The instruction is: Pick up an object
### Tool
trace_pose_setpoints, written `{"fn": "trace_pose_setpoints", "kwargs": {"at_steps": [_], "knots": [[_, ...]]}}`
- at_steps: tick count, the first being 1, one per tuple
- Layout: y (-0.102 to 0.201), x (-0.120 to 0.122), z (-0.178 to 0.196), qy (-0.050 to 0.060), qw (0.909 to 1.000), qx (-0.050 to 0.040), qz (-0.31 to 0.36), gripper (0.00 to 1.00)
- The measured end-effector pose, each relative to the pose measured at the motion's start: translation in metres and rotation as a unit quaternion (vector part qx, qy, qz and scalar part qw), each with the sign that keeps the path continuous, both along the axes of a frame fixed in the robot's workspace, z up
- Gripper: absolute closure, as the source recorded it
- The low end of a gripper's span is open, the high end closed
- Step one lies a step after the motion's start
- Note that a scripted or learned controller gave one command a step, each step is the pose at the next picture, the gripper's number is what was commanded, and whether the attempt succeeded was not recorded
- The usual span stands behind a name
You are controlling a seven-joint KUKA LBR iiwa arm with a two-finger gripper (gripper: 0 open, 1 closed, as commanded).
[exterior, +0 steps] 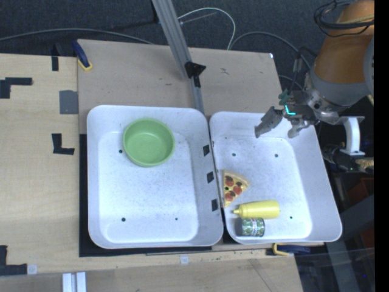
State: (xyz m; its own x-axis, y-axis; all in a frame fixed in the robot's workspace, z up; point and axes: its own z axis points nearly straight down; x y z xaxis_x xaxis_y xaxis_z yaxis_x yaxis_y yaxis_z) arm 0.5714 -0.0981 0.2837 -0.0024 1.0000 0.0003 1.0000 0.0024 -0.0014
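We see the gripper spread wide, empty, over the right bin's upper rim; bare floor below it. The mustard bottle lies lengthwise left-right, cap left.

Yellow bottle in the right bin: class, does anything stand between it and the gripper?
Nothing visible does. The gripper hangs over the right bin's far end; bare floor lies between it and the yellow bottle. The pizza slice lies left of that path, the can beyond the bottle.

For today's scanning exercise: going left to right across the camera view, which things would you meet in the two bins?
Green bowl → pizza slice → yellow bottle. The small can sits right under the bottle, so its place in the order is unclear.
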Motion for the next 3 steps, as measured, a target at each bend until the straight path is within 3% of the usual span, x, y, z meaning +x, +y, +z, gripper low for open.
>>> {"fn": "trace_pose_setpoints", "kwargs": {"at_steps": [1,3], "knots": [[0.008,-0.004,-0.062,0.003,1.0000,0.0000,0.000,0.00],[-0.005,-0.016,-0.165,0.004,1.0000,0.0000,-0.001,0.00]]}}
